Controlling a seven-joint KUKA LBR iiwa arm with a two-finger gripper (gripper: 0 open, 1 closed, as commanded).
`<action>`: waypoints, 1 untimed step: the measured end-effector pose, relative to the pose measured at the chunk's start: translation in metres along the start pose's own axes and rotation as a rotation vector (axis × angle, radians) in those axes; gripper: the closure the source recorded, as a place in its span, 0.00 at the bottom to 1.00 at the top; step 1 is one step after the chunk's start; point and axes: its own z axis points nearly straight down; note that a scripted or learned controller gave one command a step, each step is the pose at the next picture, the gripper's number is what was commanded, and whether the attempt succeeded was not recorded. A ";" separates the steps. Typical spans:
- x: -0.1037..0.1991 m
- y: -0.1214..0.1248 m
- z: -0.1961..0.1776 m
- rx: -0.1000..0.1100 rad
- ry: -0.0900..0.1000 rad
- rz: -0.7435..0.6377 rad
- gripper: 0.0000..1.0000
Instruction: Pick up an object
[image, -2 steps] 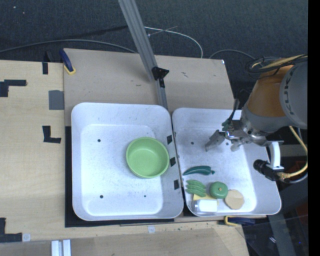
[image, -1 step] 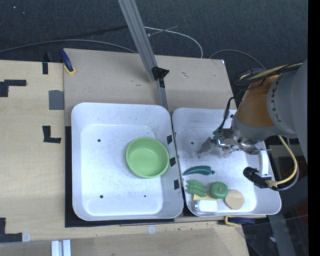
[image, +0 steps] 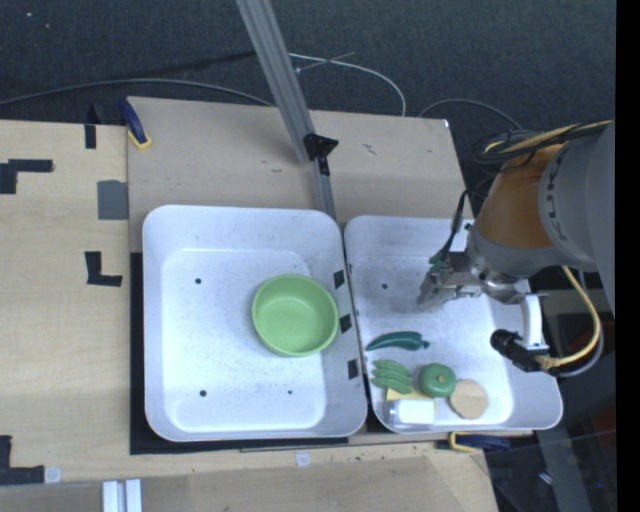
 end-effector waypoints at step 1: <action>0.002 -0.005 -0.061 -0.008 -0.002 0.001 1.00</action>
